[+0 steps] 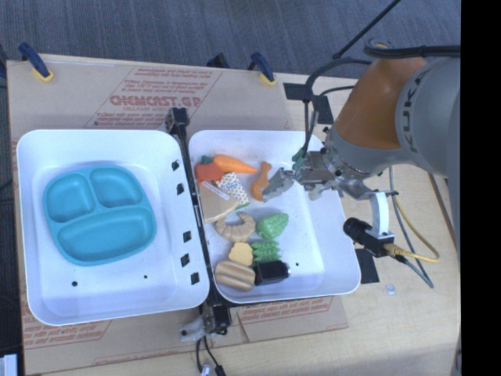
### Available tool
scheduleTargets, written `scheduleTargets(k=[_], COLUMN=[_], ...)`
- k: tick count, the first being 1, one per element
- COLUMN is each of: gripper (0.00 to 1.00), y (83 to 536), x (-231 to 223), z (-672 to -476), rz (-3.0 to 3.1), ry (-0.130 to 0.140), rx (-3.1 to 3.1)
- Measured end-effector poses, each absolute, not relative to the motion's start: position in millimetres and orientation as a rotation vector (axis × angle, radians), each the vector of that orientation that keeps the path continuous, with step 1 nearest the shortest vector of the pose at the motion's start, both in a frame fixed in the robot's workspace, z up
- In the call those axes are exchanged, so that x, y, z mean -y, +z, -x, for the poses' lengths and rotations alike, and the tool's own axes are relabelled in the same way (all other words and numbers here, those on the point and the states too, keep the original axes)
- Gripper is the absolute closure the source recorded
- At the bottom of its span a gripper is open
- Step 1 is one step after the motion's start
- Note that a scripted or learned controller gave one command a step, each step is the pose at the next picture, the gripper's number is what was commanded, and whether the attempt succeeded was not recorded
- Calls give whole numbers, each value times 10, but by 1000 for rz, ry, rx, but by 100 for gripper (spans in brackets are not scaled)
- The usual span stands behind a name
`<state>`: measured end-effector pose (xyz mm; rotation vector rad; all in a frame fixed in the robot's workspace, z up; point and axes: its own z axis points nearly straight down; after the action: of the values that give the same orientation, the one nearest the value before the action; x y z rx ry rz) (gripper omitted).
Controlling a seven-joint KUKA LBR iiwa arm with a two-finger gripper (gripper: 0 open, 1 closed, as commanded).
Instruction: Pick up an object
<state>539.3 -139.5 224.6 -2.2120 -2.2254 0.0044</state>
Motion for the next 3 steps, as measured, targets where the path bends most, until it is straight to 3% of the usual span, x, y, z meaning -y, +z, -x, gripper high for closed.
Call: scheduleTargets(k=[1,2,3], gripper=[0,0,0], y=[1656,951,922], x=[1292,1127,1084], z=[-6044,-6365,-6385], rz=[1848,1863,1759], ry=[2,6,25], rx=[2539,2524,2598])
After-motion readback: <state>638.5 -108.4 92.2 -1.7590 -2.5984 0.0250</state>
